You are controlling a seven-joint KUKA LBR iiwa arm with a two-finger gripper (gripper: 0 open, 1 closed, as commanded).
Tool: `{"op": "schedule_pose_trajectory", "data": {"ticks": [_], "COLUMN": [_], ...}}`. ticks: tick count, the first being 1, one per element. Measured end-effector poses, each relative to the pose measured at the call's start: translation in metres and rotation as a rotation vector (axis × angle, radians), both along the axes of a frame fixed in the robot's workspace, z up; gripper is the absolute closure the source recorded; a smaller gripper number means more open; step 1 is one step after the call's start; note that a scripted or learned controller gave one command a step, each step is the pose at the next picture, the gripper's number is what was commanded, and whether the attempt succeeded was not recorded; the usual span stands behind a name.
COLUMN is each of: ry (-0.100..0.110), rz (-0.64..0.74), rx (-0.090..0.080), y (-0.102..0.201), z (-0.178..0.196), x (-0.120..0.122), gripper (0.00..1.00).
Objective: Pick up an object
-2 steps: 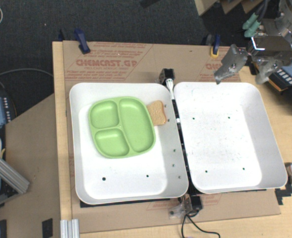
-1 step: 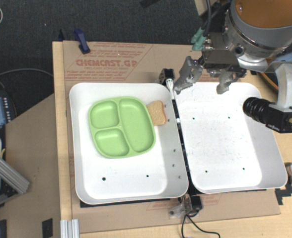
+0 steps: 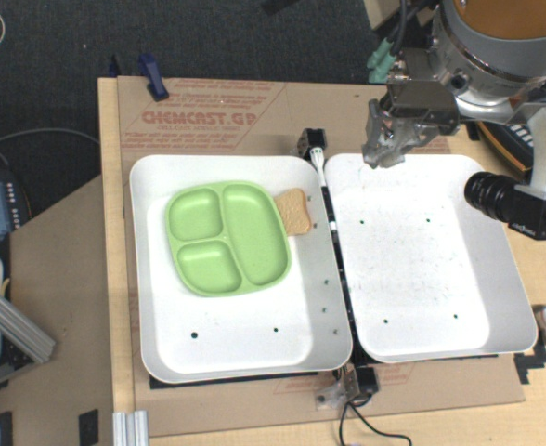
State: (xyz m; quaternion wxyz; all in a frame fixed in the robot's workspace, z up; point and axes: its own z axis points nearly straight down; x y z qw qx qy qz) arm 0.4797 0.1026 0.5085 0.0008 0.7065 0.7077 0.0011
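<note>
A green divided plate (image 3: 227, 238) lies in the left bin (image 3: 236, 342). A tan cracker-like piece (image 3: 294, 212) rests against the plate's right edge. My gripper (image 3: 383, 153) hangs above the far left corner of the right bin (image 3: 440, 286), well right of the cracker. Nothing shows between its fingers, and their spacing is too unclear to judge.
A black clamp (image 3: 312, 143) sits at the far end of the seam between the bins. A black cylindrical device (image 3: 500, 199) overhangs the right bin's right rim. A blue clip (image 3: 153, 76) lies on the cardboard sheet behind the left bin.
</note>
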Motion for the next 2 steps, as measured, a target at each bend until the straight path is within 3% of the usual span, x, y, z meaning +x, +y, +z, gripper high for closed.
{"op": "schedule_pose_trajectory", "data": {"ticks": [1, 2], "ry": [0.014, -0.001], "rz": [-0.004, -0.003], "rx": [-0.003, 0.000], "y": [-0.009, -0.012], "z": [-0.103, -0.071], "x": [-0.001, 0.000], "gripper": [1.00, 1.00]}}
